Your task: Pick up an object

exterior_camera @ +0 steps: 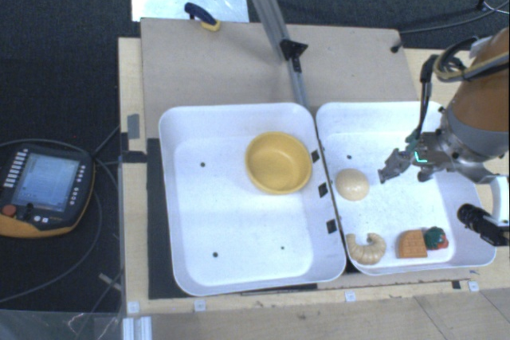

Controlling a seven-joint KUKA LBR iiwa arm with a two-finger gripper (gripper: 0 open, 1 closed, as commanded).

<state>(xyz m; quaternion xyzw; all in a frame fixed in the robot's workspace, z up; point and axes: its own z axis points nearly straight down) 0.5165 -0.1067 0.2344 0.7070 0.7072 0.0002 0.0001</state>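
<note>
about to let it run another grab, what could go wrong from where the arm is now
1. The pincer hangs beside the round cream ball, not over it; a straight drop may nudge the ball so it rolls away.
2. The croissant, cracker and small red and green toy crowd the near edge of the right bin; a grab there may hit the wall or catch two things.

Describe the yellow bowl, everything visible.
The yellow bowl is round, plain and matte, plastic by the look, with a thick rim and a shallow hollow that holds nothing. It stands upright, mouth up, on the floor of the left bin, in that bin's upper right part, close to the wall shared with the right bin. Only the bin floor touches it; the gripper is off over the right bin.
</note>
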